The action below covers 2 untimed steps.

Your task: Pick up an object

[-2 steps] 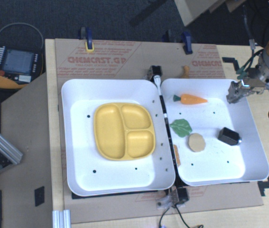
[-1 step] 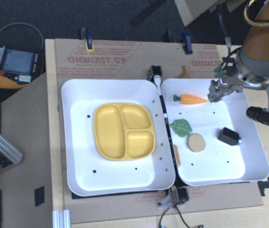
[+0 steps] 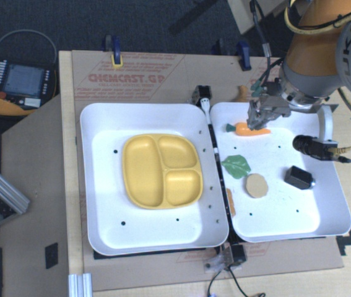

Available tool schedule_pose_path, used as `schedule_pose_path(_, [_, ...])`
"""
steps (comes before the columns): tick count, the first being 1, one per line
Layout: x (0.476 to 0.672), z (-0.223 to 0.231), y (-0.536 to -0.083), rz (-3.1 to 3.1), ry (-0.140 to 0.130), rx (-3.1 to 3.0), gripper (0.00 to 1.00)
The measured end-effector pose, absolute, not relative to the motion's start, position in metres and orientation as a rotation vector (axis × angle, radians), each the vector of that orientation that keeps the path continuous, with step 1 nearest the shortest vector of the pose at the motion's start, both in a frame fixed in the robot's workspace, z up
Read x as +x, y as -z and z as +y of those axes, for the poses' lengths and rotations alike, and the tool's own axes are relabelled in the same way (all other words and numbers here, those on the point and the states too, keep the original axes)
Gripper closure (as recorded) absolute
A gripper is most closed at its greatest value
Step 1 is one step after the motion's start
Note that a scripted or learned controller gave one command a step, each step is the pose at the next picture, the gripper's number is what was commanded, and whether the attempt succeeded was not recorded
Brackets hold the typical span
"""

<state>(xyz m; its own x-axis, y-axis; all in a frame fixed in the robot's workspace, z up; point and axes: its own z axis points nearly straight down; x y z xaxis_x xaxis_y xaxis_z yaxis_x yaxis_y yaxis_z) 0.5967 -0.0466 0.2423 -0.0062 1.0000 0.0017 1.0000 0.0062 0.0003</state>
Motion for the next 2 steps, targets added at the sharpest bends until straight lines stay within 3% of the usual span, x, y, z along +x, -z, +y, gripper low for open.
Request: schedule_pose_path(2, [0.585,0.050,-0.229,-2.225,-0.001,-2.212,1.00])
